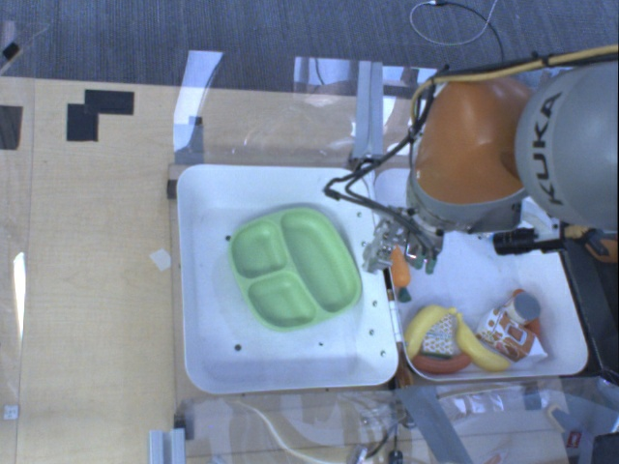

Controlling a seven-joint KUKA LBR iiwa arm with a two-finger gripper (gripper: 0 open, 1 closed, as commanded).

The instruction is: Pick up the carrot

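One carrot [397, 273] sits pinched between the fingers [387, 256] at the divided plate's [293, 268] three o'clock, lift apparently underway.

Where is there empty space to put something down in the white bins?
Left bin: bare white floor all round the green divided plate, widest along the front edge and the left wall. Right bin: crowded. The bananas and a snack packet fill its front, and the gripper with the carrot hangs over its left edge.
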